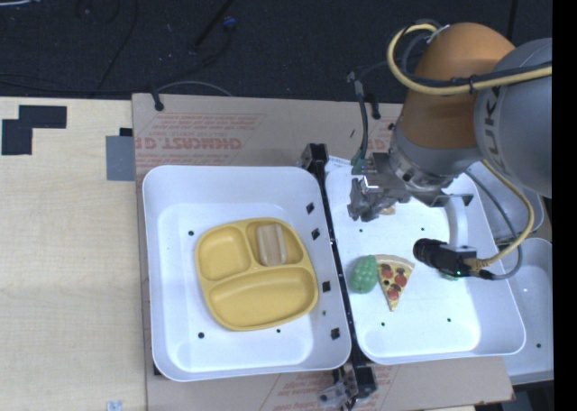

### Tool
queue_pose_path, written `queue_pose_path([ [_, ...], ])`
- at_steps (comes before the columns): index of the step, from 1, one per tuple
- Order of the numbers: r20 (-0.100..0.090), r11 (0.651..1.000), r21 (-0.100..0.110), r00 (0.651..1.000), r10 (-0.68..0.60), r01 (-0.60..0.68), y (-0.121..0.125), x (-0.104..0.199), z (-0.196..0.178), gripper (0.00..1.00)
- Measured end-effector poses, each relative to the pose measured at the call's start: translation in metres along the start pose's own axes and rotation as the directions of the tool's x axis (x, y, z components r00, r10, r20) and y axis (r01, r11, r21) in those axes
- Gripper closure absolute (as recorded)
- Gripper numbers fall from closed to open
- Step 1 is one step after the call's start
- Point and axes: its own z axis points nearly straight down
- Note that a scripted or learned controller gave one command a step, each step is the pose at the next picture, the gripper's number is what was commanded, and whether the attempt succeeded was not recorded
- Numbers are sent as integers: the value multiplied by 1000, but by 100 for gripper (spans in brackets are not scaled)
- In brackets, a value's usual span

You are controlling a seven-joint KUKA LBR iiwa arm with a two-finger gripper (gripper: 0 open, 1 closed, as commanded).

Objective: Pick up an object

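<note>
My gripper point(364, 205) hangs over the far left part of the right bin point(451, 333), close to the divider between the bins. A small tan thing shows just right of the fingers, too hidden to name. A green broccoli-like toy point(363, 274) lies in the right bin below the gripper, apart from it. Touching its right side is a toy pizza slice point(394, 278). In the left bin point(171, 310) sits a yellow divided tray point(255, 296) with a pale tan piece point(270, 244) in its upper right compartment.
The arm's grey body and orange band point(455, 85) loom over the right bin's far right side. Both bins rest on a cardboard sheet point(234, 134) on the wooden bench. A grey square point(118, 157) lies left of the cardboard.
</note>
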Motion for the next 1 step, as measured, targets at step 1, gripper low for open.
queue_pose_path([
  [1,2,1000,-4,1000,0,0,13,52,-3,100],
])
